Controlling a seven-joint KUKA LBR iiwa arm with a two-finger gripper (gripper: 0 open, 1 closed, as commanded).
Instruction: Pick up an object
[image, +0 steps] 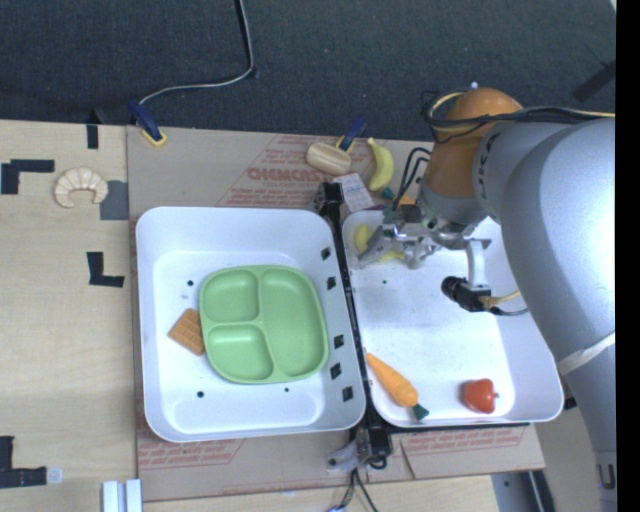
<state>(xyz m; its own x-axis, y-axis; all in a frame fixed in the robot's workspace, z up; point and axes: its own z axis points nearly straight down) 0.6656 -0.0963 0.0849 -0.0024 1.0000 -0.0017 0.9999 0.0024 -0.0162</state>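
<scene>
My gripper (392, 244) is low in the far left corner of the right bin (450, 330), right over a small yellow object (363, 238) that peeks out on its left side. The arm's body hides most of that object, and I cannot make out whether anything is gripped. An orange carrot (392, 380) lies near the front left of the same bin. A red tomato-like piece (480, 395) sits at the front right.
The left bin (165, 240) holds a green divided plate (265, 322) with a tan cracker (187, 330) beside it. Behind the bins lie a banana (380, 165), a bread roll (328, 157) and a small box (352, 190). A croissant (82, 186) rests far left.
</scene>
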